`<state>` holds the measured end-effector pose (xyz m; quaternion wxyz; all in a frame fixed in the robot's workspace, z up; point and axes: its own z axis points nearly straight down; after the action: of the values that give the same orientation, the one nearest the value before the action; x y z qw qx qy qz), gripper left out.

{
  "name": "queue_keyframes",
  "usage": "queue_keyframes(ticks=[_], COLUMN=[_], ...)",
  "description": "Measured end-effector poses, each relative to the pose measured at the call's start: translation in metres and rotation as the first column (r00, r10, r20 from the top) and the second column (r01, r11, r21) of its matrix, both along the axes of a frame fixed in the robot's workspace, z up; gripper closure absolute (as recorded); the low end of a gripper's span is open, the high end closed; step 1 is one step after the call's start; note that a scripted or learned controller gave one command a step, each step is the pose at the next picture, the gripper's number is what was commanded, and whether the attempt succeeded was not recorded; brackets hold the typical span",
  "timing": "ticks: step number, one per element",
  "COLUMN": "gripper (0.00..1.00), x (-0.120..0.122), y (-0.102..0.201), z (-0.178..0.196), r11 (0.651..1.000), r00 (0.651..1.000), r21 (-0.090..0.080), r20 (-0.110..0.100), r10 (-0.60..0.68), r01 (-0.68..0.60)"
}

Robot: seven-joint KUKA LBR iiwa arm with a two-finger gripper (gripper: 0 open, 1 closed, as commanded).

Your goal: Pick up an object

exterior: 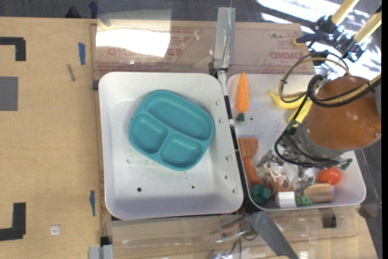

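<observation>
We're down over the right white bin (pixel 354 191)'s toy pile; gripper (pixel 290 168) jaws hidden, can't tell — next: confirm a catch.

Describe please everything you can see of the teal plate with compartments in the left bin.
The teal plastic divided plate is a rounded rectangle with three hollows: one large toward the far side, two smaller toward the near side. It looks smooth and matte. It lies flat, right side up, turned at a slant, near the middle of the shallow white left bin. It touches the bin's floor, nothing else.
</observation>
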<state>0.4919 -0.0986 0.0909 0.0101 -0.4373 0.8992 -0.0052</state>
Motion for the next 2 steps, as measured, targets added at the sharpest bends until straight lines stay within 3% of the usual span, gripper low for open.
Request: queue_keyframes(ticks=[1, 2], gripper=[0.0, 0.0], x=[-0.0038, -0.0054], y=[-0.0161, -0.0077], z=[-0.0006, 0.0001], r11=[0.998, 0.98], r00=[0.998, 0.98], r21=[0.002, -0.008], r20=[0.0, -0.002], r10=[0.062, 0.198], r01=[-0.062, -0.198])
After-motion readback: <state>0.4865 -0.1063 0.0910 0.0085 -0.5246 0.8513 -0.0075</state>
